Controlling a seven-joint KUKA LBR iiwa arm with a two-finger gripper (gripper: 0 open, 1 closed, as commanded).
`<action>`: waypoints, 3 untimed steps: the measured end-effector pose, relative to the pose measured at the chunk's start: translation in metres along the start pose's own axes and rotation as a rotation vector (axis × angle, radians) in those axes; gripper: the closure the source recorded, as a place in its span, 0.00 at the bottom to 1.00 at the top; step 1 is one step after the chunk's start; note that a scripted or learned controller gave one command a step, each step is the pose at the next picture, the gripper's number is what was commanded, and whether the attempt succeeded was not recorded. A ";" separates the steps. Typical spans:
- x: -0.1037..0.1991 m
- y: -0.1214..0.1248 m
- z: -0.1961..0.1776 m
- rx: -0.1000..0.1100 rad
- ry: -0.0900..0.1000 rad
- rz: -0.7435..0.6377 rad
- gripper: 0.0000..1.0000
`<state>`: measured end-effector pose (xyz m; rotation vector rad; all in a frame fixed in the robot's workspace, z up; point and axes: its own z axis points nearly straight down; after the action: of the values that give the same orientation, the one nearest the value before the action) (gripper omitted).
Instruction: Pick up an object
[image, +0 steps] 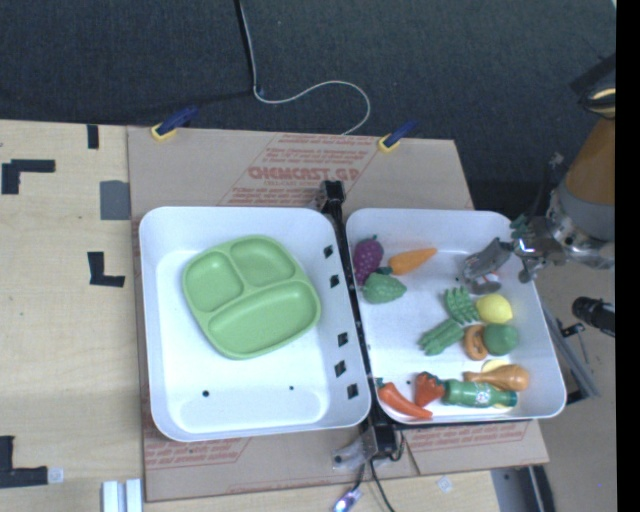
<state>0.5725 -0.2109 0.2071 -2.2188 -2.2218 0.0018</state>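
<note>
The right bin (525, 405) holds several toy foods. Purple grapes (367, 255), an orange carrot (412, 260) and a green leafy piece (383, 289) lie at its left. A yellow lemon (493, 308), a green ridged piece (457, 302), a green pod (437, 336) and a round green fruit (503, 338) lie in the middle. My gripper (486, 263) hangs low over the bin's upper right part, just above the lemon and right of the carrot. Nothing visibly sits in it.
A green divided plate (252, 295) lies in the left bin (160, 300). Along the right bin's front edge lie a red pepper (400, 402), a red-topped piece (428, 386), a green bottle-like item (478, 395) and an orange squash (502, 377). A white cable (300, 95) runs behind the bins.
</note>
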 end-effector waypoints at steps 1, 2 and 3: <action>0.050 -0.040 -0.129 -0.013 -0.001 -0.005 0.00; 0.048 -0.039 -0.131 -0.001 -0.001 -0.003 1.00; 0.058 -0.092 -0.077 0.007 0.002 0.002 1.00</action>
<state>0.4805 -0.1526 0.2842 -2.2165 -2.2148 0.0074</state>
